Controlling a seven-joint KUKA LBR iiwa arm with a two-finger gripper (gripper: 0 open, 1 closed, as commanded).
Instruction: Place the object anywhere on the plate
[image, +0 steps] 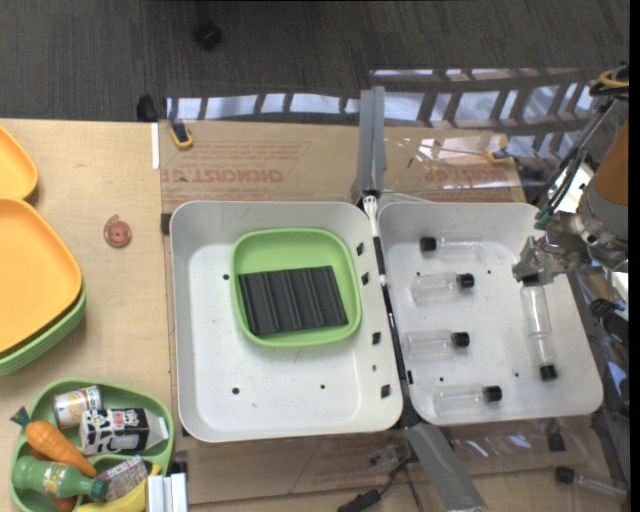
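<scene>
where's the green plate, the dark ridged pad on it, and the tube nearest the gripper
green plate (246, 260): camera view, on its bare left rim.
dark ridged pad (293, 299): camera view, on its middle.
tube nearest the gripper (538, 322): camera view, on its clear body.

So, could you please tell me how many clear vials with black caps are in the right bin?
5: a back vial, a second vial, a middle vial, a front vial, and an upright-lying vial below the gripper.

I see even, bright overhead light, soft shadows inside both white bins (190, 330), slight overall softness, dark far floor.
</scene>
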